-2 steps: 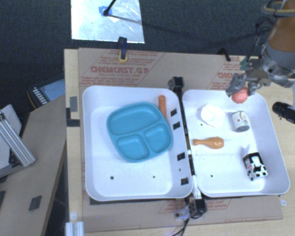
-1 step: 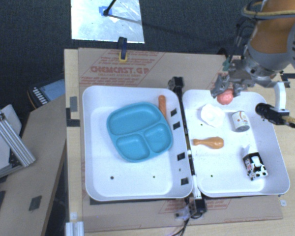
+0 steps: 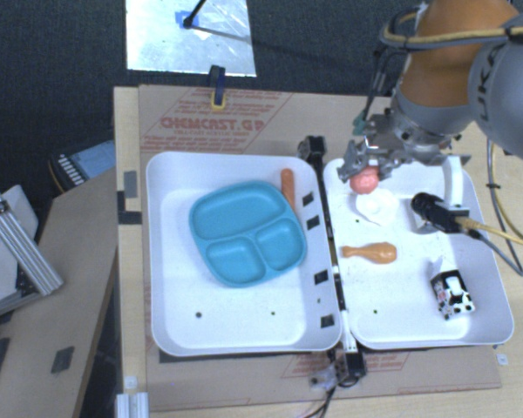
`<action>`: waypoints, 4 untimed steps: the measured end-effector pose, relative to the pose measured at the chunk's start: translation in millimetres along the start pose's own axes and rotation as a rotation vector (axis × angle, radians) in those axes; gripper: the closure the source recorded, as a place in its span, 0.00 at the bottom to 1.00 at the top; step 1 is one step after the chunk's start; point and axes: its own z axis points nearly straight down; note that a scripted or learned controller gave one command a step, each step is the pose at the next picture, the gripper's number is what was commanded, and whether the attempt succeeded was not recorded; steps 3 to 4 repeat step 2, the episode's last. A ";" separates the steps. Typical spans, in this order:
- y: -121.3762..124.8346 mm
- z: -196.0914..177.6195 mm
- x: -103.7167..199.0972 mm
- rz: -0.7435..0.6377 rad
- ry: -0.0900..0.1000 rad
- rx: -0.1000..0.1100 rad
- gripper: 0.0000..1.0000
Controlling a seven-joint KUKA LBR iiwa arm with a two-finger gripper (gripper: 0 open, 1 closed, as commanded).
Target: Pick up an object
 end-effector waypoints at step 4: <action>-8.1 15.1 108.8 0.001 0.000 0.000 1.00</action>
